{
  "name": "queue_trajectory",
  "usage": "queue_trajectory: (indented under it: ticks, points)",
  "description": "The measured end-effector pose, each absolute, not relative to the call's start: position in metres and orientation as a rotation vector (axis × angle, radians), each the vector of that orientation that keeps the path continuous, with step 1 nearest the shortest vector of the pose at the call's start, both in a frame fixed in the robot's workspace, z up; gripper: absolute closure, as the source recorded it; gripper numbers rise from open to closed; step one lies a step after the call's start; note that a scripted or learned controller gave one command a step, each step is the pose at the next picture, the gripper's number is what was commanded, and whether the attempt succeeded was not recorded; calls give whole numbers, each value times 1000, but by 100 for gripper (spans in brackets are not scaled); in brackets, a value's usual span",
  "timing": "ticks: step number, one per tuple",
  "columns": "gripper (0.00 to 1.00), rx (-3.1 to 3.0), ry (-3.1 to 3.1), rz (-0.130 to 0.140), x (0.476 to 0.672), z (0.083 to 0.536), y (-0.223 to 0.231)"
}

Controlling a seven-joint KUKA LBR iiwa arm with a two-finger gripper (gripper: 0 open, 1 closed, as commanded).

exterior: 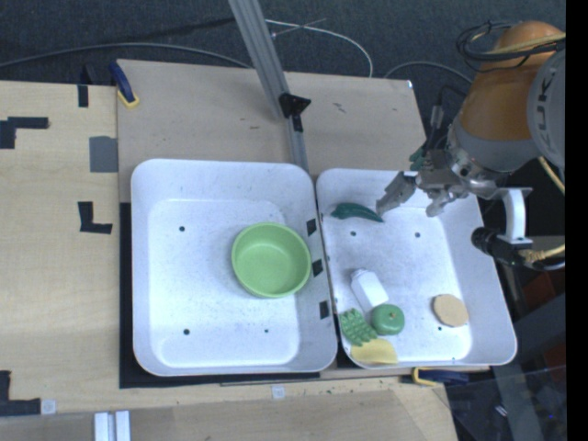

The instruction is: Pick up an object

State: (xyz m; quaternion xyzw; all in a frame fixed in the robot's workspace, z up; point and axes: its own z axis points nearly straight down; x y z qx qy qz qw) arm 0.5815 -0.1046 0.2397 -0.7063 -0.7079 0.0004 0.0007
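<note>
Jaws spread, nothing between them; gripper (415,197) hangs over the upper edge of the right bin (487,324), one finger pointing down-left, the other down-right.

Step in hand, as judged: approach, before any grasp. No object chosen with certainty yet, nothing lifted.

Nearest candidate: dark green leaf-shaped piece (355,212), lying flat on the bin floor near the upper left corner, just left of the left fingertip, apart from it. It looks thin and low, so a pinch may slip over it.

Other items in the right bin, all well apart from the jaws toward the near edge: white bottle (369,290) on its side, green round knob (388,319), green ridged piece (354,325), yellow piece (379,351), tan disc (450,310).

Left bin (161,246) holds a green bowl (270,260), upright, far from the gripper.

Next move calls for: shift left to centre the jaws over the leaf piece, descend until the fingertips bracket it, close, then lift. Height above the bin floor cannot be told from this slant.
</note>
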Motion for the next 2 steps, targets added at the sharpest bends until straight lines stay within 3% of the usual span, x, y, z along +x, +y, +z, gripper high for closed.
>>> queue_trajectory:
  ticks: [1, 2]
  points:
    - [0, -2218, -2223, 1, 582, 240, -105]
    - [0, -2216, -2219, 8, 575, 177, -102]
